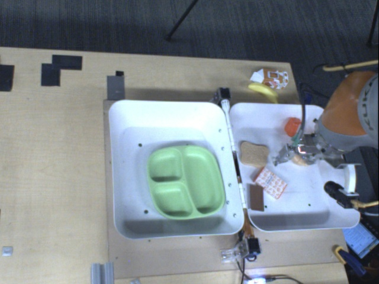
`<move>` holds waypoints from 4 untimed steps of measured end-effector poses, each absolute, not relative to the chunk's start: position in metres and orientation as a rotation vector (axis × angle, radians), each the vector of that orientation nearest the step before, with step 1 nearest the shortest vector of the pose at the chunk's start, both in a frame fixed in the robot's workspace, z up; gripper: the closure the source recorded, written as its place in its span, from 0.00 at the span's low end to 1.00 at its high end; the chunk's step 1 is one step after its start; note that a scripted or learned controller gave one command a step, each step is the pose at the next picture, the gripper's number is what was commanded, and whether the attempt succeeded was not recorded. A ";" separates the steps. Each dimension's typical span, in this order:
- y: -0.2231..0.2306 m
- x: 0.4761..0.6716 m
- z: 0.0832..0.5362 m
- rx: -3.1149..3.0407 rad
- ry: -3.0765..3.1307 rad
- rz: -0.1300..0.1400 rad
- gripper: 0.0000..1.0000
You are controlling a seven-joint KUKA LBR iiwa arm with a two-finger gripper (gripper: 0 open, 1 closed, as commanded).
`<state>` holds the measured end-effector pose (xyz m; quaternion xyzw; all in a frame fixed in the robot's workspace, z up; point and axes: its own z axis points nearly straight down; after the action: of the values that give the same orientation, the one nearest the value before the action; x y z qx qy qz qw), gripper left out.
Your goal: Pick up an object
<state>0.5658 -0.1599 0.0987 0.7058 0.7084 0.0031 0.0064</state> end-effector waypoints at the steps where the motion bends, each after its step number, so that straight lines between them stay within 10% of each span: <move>1: -0.159 0.566 0.108 2.208 2.219 0.010 1.00; 2: -0.203 0.670 0.131 2.210 2.225 0.005 1.00; 3: -0.203 0.670 0.131 2.210 2.227 0.003 0.00; 4: -0.131 0.626 0.085 2.212 2.229 0.004 0.00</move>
<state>0.6255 -0.1309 0.0851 0.7044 0.7098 0.0012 0.0008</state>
